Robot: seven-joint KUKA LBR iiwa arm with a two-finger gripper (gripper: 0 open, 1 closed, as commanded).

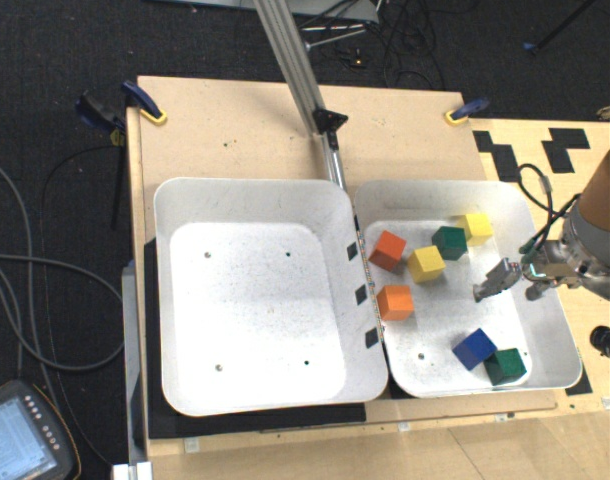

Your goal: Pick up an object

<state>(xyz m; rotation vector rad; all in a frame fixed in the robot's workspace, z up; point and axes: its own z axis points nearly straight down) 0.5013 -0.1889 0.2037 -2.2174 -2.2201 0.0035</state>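
Observation:
Several coloured blocks lie in the right bin (pixel 545 318). Two orange blocks (pixel 388 249) (pixel 395 301) sit near its left wall. A yellow block (pixel 427 263), a dark green block (pixel 450 241) and a second yellow block (pixel 476 227) form a row toward the back. A blue block (pixel 474 348) and another green block (pixel 506 365) sit together at the front. My gripper (pixel 512 283) hangs over the right-middle of this bin, above bare floor between the two groups. It looks open, with nothing between its fingers.
The left bin (pixel 250 293) lies beside the right one, sharing a raised rim (pixel 363 278). A slanted metal pole (pixel 295 58) rises from behind the bins. The arm (pixel 595 228) enters from the right, trailing a black cable (pixel 540 193).

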